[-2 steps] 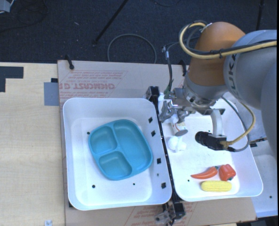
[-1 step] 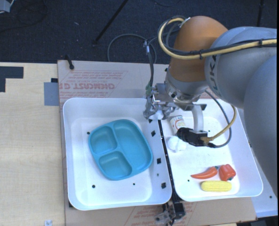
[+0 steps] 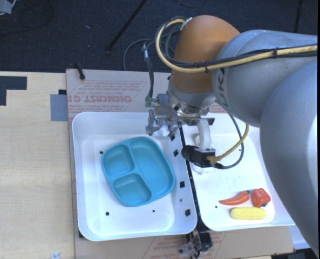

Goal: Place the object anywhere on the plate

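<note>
Currently the tool hangs upper centre, above the blue plate; can't tell if spread or pressed together. Corn, chili and red pepper lie well apart from it, lower right, in the right bin.

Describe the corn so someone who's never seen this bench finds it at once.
Look in the right bin, at its front right corner, where three vegetables cluster. The corn is the yellow one lying nearest the front, below the chili and red pepper.
</note>
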`<state>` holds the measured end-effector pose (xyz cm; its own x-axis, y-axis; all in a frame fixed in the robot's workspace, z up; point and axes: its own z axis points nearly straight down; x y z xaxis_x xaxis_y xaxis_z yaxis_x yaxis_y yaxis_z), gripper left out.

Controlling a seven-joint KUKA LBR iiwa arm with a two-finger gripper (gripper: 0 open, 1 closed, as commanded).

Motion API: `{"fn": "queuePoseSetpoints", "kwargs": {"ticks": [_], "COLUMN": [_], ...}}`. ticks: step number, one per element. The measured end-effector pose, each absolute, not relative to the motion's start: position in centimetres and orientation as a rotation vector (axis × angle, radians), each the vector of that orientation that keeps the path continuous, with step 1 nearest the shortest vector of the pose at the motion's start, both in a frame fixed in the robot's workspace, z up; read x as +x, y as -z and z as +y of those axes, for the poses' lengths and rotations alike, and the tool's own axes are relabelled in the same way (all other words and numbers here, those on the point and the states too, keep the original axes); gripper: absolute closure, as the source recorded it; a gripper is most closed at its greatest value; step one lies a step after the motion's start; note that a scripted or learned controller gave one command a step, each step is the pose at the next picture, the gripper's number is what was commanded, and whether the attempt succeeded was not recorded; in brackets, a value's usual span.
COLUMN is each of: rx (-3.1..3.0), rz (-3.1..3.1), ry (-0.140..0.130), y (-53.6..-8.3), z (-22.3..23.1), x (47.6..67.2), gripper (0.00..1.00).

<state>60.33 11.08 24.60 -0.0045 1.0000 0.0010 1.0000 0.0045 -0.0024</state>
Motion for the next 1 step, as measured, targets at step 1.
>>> {"fn": "queuePoseSetpoints", "kwargs": {"ticks": [1], "rx": [-2.217], "rz": [-2.223], "ry": [-0.005], "y": [-24.58], "z": [10.93], "x": [60.30], "gripper": [0.00]}}
